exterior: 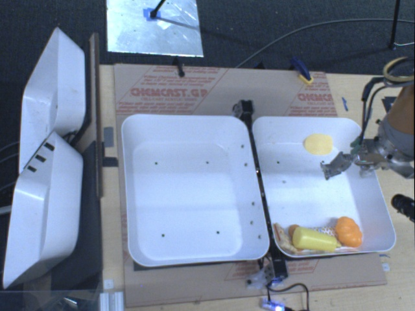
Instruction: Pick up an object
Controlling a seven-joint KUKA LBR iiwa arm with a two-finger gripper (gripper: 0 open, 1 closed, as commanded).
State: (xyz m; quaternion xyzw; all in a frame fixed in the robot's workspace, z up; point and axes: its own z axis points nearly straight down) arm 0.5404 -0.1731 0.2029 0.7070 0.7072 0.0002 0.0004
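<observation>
Pincer (332,168) over right bin (295,193), finger state unclear; yellow disc (318,144) just beside

Arm (399,131) cut by right edge

A dark carpet (272,8) is seen along the top. A shiny metal sheet (154,17) is laid on it at the upper left. Brown cardboard (194,89) is spread over the bench. Two spare white bins (48,167) are leaned at the left.
</observation>
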